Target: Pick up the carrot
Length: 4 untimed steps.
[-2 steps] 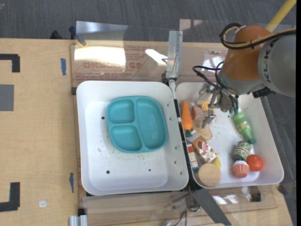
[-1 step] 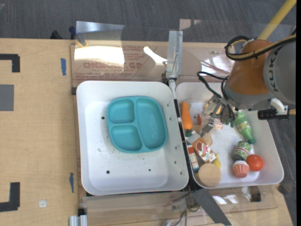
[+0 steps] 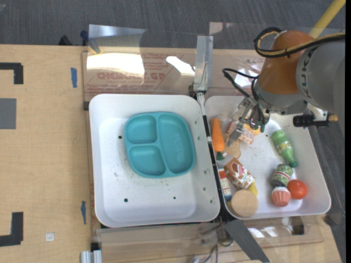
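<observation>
Just left of the hand (image 3: 245, 126), the carrot (image 3: 218, 135).

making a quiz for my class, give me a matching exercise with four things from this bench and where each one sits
Things:
1. carrot
2. teal plate
3. tomato
4. green bottle

Places:
A. in the left bin
B. near the right bin's right wall, upper part
C. along the right bin's left wall
D. at the right bin's lower right corner

Pairs: 1-C, 2-A, 3-D, 4-B
</observation>
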{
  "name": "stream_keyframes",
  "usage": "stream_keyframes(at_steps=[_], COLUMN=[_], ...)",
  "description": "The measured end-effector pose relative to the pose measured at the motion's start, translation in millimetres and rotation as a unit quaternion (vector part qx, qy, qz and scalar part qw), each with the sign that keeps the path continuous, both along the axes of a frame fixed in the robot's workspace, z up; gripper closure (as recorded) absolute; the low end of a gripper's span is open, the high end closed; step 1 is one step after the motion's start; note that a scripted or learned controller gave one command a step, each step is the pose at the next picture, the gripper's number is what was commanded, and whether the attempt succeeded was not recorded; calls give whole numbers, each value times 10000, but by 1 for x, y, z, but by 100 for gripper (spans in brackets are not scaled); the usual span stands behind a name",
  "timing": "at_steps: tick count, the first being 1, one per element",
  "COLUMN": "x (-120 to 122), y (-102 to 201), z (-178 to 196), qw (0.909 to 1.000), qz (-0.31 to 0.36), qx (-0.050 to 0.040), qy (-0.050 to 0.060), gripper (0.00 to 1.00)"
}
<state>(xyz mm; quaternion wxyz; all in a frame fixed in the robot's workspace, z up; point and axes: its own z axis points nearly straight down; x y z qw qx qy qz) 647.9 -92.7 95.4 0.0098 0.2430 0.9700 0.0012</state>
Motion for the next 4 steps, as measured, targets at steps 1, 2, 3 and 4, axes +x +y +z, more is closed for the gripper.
stream_keyframes(at_steps=[1, 2, 3, 4], x=[-116, -73, -7, -3], y=[0, -7, -9, -9], z=[-1, -2, -2, 12], qw=[9999, 9950, 9750, 9754], qz=[118, -1002, -2221, -2203], qx=[4, 25, 38, 31], qy=[-1, 21, 76, -7], gripper=[0, 0, 0, 100])
